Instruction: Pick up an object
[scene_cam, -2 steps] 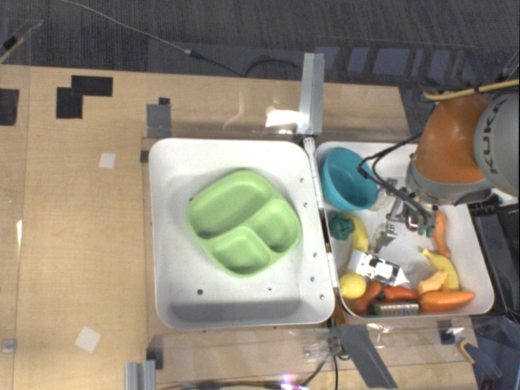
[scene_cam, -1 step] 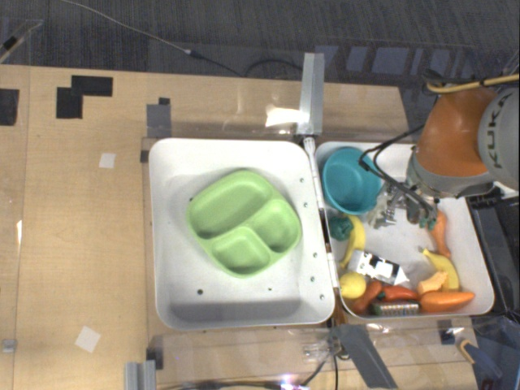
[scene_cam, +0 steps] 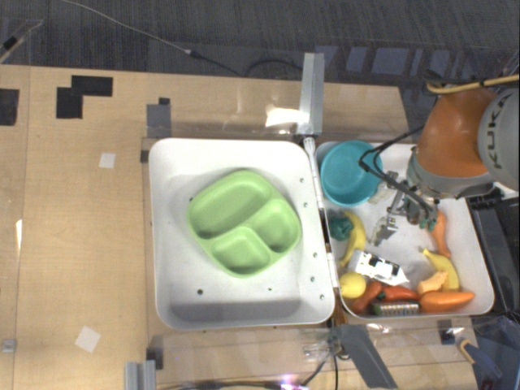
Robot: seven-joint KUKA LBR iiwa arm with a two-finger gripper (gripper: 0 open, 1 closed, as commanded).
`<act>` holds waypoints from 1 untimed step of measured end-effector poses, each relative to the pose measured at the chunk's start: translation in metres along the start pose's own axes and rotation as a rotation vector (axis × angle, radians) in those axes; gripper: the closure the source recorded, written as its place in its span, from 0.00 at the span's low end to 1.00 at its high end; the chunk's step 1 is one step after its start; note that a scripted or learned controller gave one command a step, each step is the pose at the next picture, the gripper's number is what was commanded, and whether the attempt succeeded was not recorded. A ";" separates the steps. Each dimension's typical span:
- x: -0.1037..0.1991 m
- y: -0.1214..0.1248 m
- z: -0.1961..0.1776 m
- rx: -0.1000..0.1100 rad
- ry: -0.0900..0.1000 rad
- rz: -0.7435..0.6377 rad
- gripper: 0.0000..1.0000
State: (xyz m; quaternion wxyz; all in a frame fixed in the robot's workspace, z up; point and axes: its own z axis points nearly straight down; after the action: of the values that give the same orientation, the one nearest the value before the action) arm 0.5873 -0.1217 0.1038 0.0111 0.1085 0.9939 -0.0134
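arm over right bin (scene_cam: 479, 242), gripper (scene_cam: 388, 222) hanging above bare floor between teal cup (scene_cam: 348, 173) and toy food, fingers apart, nothing between them, green plate (scene_cam: 244, 222) in left bin (scene_cam: 162, 242)

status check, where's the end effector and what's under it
End effector low over right bin, nothing seen in its grip. Banana and white box nearest. Teal bowl close beside, toys crowded at bin's front.

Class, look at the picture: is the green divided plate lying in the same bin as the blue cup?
No, the green plate lies in the left bin, while the blue cup sits in the right bin.
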 end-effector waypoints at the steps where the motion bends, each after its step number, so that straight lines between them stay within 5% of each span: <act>1: 0.023 0.028 0.012 -0.022 0.009 0.015 0.00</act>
State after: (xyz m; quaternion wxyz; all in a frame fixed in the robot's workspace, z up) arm 0.5707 -0.0895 0.0904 0.0080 0.1157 0.9933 -0.0019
